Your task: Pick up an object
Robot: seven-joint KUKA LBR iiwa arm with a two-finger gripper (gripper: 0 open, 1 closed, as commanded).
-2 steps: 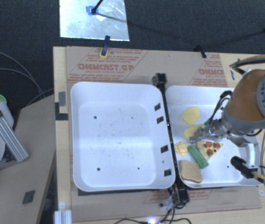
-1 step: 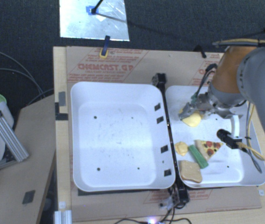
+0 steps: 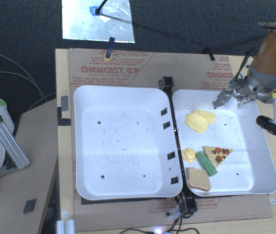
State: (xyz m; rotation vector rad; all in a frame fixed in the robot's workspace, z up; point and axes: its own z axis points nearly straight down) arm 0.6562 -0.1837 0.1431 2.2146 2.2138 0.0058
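The right bin (image 3: 254, 145) holds several toy foods. A pale yellow lump (image 3: 199, 120) lies near its back left. A small yellow piece (image 3: 189, 155), a green stick (image 3: 207, 163), a pizza slice (image 3: 219, 153) and a tan bread slice (image 3: 198, 178) cluster at the front left. My gripper (image 3: 221, 100) hangs over the bin's back edge, up and to the right of the yellow lump, apart from every object. Nothing shows between its fingers.
The left bin (image 3: 123, 140) sits beside the right one, with a black clip strip (image 3: 172, 130) along the shared wall. Cardboard (image 3: 142, 67) underlies both. A shiny metal sheet (image 3: 99, 13) lies behind, and an aluminium frame (image 3: 1, 130) stands at the far left.
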